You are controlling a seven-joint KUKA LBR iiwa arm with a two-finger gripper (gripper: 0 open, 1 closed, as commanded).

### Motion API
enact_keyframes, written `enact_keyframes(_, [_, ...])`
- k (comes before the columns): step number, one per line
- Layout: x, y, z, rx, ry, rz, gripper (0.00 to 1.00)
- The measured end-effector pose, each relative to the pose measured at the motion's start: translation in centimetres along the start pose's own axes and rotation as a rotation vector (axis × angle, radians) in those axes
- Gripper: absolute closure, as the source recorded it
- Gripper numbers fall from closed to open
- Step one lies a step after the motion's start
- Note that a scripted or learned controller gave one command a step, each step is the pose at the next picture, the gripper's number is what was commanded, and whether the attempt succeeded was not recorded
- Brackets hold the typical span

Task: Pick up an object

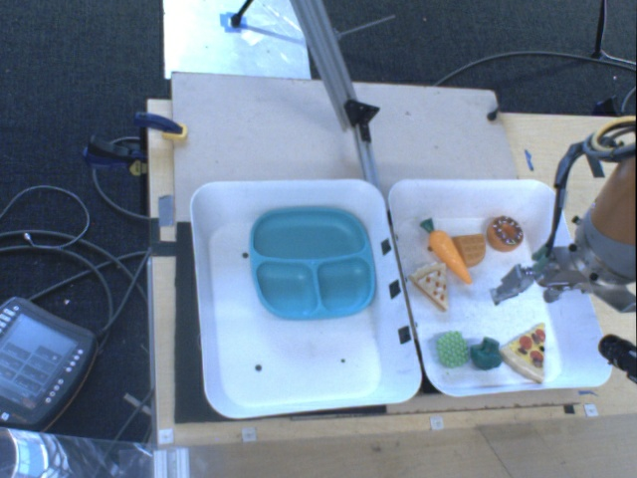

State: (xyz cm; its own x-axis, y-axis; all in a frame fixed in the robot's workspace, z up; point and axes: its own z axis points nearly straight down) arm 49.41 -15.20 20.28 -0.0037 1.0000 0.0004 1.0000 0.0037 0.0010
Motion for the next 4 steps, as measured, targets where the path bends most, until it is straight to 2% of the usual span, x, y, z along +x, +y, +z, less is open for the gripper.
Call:
enact_keyframes(1, [0.0,0.0,0.0,-0.001,0.000,0.002,0.00])
enact_keyframes(2, [-0.1,0.0,4.2,0.004,0.001,0.004,0.00])
enact_keyframes(3, [-0.5,0.0,10.3,0.005,0.001,0.004,0.00])
enact_keyframes(4, [-0.5,0.0,11.3,0.002,0.000,0.004,0.00])
